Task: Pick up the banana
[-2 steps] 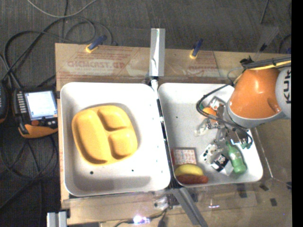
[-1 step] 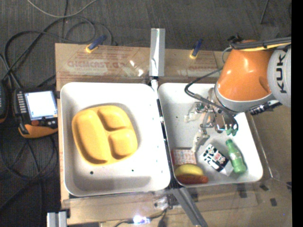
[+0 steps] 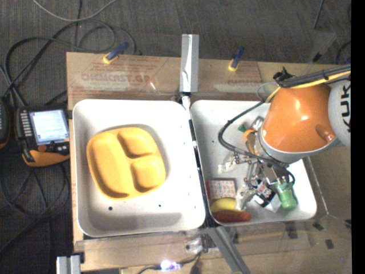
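Observation:
The banana (image 3: 223,204) is a short yellow piece lying in the front left corner of the right bin (image 3: 205,153), with a red item (image 3: 232,216) touching its front side. My gripper (image 3: 250,192) hangs low over the right bin under the orange wrist band (image 3: 296,124). It is just right of the banana and slightly behind it. Nothing shows between gripper and banana but a small gap. Cables and the wrist hide much of the gripper.
A green bottle (image 3: 286,196) and small dark items (image 3: 263,194) lie right of the gripper. A pinkish square packet (image 3: 221,187) sits behind the banana. The left bin (image 3: 85,210) holds a yellow divided plate (image 3: 126,161).

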You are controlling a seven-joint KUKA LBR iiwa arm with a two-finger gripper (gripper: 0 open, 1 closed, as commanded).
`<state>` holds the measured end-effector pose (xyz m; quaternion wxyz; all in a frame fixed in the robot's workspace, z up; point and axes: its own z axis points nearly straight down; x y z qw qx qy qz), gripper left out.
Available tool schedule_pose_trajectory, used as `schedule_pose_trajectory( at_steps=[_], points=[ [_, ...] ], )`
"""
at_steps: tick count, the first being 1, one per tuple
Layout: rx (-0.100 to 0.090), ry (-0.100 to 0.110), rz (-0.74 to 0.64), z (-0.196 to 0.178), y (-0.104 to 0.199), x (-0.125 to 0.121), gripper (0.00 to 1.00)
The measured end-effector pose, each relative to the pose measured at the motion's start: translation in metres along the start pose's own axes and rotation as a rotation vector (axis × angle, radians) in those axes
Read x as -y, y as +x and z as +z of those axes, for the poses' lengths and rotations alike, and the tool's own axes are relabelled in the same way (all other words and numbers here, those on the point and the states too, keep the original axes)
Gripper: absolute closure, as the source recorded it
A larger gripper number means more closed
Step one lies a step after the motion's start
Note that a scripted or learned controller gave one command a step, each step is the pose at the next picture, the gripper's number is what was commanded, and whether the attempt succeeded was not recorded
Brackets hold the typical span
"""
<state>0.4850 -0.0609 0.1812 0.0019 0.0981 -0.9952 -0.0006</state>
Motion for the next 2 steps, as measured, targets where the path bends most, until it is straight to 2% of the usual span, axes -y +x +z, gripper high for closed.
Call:
schedule_pose_trajectory(
  at_steps=[1, 2],
  points=[
    [0.004, 0.0, -0.09, -0.074, -0.006, 0.01, 0.0],
    [0.0, 0.0, -0.288, 0.0, -0.008, 0.005, 0.0]
  ],
)
